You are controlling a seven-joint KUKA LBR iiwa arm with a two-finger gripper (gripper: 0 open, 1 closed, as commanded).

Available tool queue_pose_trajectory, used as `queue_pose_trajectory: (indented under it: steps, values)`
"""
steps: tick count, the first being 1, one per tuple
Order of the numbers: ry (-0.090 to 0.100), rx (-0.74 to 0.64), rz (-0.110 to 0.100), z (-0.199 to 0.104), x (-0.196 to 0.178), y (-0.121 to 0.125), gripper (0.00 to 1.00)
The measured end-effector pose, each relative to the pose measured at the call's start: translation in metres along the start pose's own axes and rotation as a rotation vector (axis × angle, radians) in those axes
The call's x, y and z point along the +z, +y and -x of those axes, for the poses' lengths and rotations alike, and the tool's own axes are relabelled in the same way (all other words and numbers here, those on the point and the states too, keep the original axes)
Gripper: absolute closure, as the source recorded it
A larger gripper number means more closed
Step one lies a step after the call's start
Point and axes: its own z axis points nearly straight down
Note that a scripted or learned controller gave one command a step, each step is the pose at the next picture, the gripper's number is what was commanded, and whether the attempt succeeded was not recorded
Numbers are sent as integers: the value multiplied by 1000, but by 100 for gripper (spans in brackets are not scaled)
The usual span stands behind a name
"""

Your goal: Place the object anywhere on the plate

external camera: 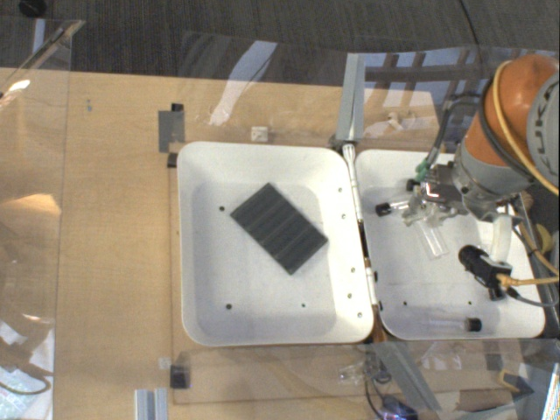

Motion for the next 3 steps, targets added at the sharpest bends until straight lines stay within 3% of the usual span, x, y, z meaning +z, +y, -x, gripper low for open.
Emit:
queue_pose_trajectory:
  steps: [1, 2, 3]
  values:
    - [1, -169, -5, 6, 77, 34, 100]
    - [0, -202, 10, 18, 119, 66, 100]
    - [-1, -206, 16, 16, 107, 68, 100]
